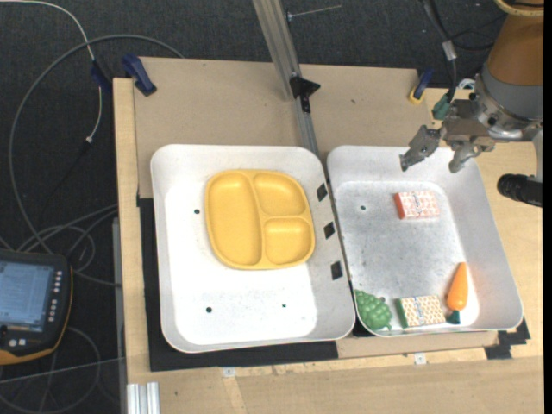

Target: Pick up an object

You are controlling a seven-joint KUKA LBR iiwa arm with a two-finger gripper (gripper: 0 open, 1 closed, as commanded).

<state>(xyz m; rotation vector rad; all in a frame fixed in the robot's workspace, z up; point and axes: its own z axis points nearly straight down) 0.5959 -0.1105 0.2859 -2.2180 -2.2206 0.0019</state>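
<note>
The wooden bench (233,102) stands on dark carpet (198,7), with a handheld screen (30,304) at left. The gripper (435,156) hangs over the far edge of the right bin (388,248), jaws open and empty. The red-and-white box (417,204) lies just nearer; its print is unreadable.

Cannot follow the arm (517,50) past its orange band: cropped there by the picture's top and right edges. Cannot read the print on the red-and-white box (418,205) toward the right bin's (492,222) far edge, nor on the patterned box (421,310) at its near edge. Cannot identify the green lump (373,310) beside that box, toward the near left corner. Can see only part of the tablet (30,300), cropped at the picture's left edge, and of the metal post (276,33), cropped at the top.
</note>
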